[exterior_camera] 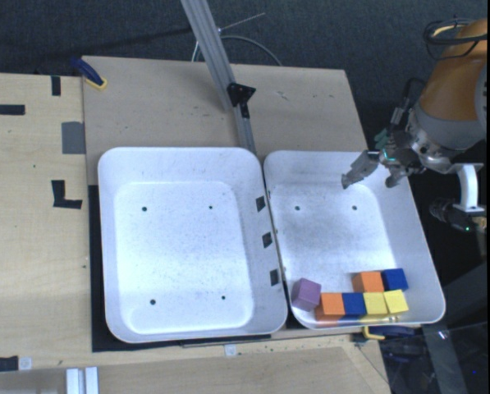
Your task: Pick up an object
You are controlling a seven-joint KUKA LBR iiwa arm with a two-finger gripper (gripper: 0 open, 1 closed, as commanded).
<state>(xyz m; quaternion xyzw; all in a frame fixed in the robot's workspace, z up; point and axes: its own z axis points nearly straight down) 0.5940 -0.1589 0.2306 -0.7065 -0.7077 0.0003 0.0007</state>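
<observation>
Several small blocks lie along the near edge of the right bin [409, 220]: a purple block [307, 292], an orange block [332, 304], a blue block [353, 304], two yellow blocks [385, 303], a second orange block [368, 282] and a second blue block [394, 279]. My gripper [369, 173] hangs over the bin's far right corner, well away from the blocks, with its two fingers spread apart and nothing between them.
The left bin [113, 220] sits beside the right one. A slanted metal pole [212, 39] with a black clamp rises behind the bins. The arm's orange band [454, 84] is at the right edge.
</observation>
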